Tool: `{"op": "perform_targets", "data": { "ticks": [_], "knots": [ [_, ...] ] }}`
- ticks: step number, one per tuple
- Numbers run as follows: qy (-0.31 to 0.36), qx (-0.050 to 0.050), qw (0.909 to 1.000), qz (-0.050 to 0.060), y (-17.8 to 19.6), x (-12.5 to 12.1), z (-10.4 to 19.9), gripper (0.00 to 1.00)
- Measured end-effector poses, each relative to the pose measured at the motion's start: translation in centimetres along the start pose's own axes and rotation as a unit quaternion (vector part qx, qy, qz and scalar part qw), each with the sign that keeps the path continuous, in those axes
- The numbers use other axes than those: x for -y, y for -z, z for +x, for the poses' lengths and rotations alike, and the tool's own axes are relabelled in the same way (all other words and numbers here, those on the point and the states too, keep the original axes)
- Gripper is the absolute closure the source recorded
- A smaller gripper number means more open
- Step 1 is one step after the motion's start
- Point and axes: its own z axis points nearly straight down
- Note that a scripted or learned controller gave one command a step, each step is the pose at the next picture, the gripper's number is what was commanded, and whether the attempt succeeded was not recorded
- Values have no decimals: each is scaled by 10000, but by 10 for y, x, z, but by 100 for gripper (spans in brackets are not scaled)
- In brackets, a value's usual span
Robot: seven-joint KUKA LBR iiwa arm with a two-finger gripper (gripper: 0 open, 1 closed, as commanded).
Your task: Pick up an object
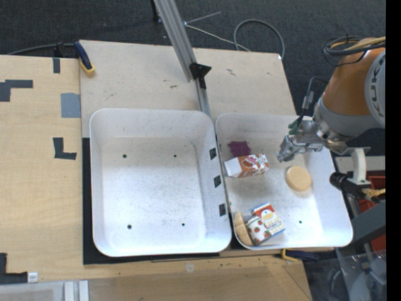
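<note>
One arm [357,93] reaches in from the right, bent down over the right bin [326,227]; I cannot tell how its jaws stand.

No text, brand, number or sign can be read anywhere. The small carton [249,165] just left of the gripper [289,150] carries red and white printing, too blurred to make out. The second carton [265,223], below and left of the gripper near the bin's front wall, shows a red, orange and white label whose lettering is likewise illegible.
</note>
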Motion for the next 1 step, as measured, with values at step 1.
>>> {"op": "perform_targets", "data": {
  "ticks": [1],
  "knots": [
    [8, -3, 10000, -2, 3, -13, 62, 100]
  ]
}}
